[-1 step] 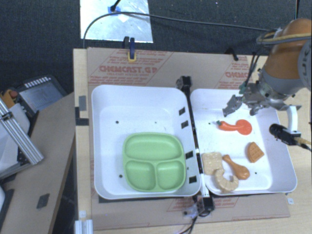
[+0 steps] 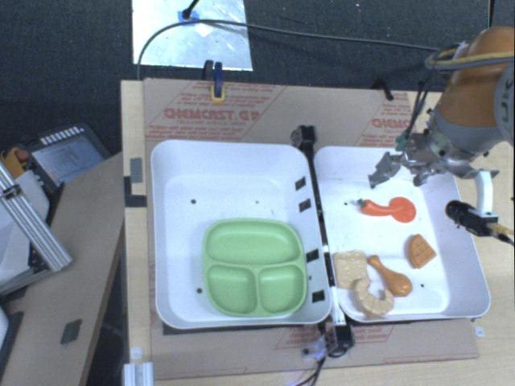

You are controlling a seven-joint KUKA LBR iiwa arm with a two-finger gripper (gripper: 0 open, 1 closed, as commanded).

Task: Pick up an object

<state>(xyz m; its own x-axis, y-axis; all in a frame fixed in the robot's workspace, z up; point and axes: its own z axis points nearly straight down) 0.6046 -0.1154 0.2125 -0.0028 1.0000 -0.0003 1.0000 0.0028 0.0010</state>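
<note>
Orange plastic, the toy [image 2: 392, 209] lies near the right bin's [image 2: 463, 296] far edge — light, stiff and slick by the look, best gripped across its thin stem. The gripper [image 2: 400, 167] hovers just beyond it, fingers spread open, holding nothing — not yet down on it.

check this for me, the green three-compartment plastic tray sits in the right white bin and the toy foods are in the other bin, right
Not quite. The camera view shows the green three-compartment plastic tray in the left white bin, not the right one. The toy foods, such as the orange drumstick, lie in the right white bin.
</note>
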